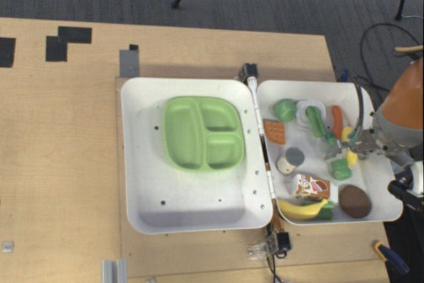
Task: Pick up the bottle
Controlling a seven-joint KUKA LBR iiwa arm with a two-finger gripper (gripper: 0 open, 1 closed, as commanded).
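A slim green bottle [316, 122] lies tilted in the upper middle of the right bin [391, 214], partly on a white lid-like piece [306, 111]. My gripper [349, 146] reaches in from the right, low over the bin's right side and just right of and below the bottle's lower end. Small yellow pieces [350, 157] and a green piece [341, 171] crowd around the tip. The grey wrist [391, 139] and the orange band [407, 99] sit above the bin's right rim. I see nothing clearly lifted.
The right bin also holds a green pepper [285, 109], an orange-red stick [337, 118], an orange cracker [275, 132], a grey can [291, 158], a juice carton [311, 187], a banana [303, 210] and a brown ball [355, 201]. A green divided plate [202, 133] lies in the left bin [142, 209].
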